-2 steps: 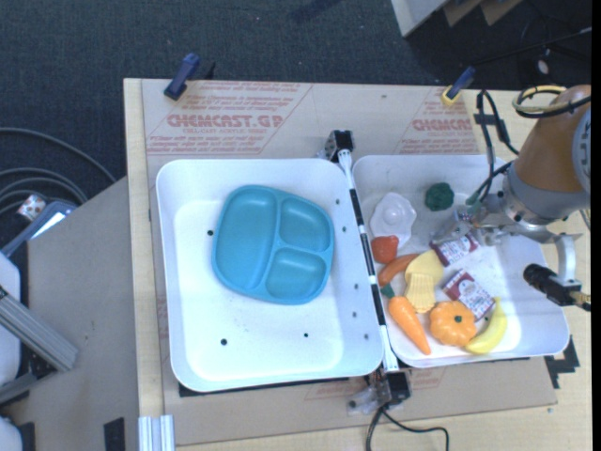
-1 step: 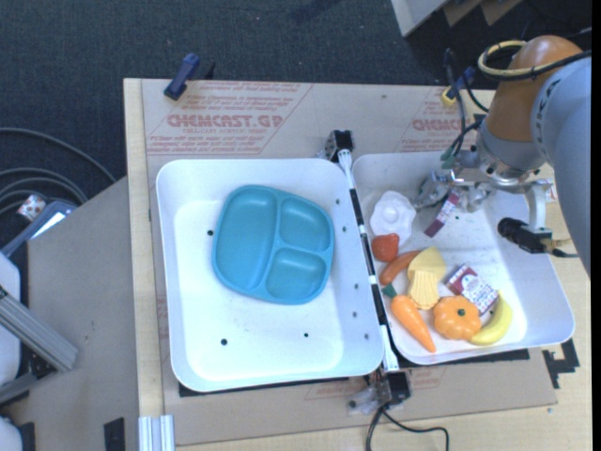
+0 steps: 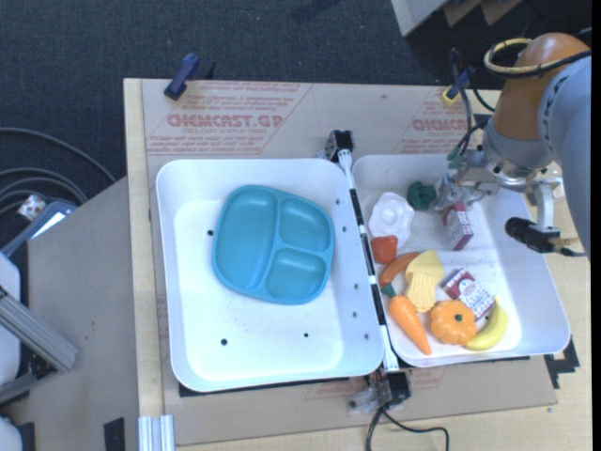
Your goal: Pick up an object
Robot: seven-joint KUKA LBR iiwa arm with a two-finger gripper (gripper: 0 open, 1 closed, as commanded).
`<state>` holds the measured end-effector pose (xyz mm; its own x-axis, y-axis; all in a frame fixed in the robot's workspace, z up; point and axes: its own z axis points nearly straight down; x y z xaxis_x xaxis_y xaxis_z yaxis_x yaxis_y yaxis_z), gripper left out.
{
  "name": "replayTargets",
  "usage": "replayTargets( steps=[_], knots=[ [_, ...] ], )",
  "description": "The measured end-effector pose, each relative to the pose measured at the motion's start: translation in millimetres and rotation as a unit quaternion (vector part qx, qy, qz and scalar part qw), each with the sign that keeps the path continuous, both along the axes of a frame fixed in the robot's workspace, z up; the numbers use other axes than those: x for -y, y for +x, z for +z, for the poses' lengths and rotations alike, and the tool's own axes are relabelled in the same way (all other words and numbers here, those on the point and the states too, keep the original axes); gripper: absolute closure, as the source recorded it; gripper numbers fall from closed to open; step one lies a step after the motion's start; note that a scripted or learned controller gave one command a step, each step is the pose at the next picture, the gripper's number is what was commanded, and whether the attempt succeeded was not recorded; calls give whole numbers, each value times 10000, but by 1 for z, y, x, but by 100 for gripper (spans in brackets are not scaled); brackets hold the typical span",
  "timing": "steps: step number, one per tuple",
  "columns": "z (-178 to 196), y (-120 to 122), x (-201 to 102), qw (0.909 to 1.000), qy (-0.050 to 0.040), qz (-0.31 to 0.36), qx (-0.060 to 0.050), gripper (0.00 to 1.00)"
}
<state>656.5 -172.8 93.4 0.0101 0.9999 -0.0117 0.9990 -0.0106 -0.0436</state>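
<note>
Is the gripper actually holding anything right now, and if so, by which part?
Cannot tell. The gripper is low in the right bin, just above a small red-and-white carton, but no object shows between its fingers.

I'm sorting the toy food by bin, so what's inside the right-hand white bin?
The right bin holds a carrot, a small pumpkin, a banana, a white piece, a green piece and small packets. The gripper covers whatever lies beneath it.

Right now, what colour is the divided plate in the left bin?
Light blue; the divided plate shows clearly in the camera view.
</note>
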Motion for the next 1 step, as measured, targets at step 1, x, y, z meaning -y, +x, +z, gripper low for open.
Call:
replayTargets(
  steps=[1],
  knots=[
    [91,1,-32,9997,51,61,236,100]
  ],
)
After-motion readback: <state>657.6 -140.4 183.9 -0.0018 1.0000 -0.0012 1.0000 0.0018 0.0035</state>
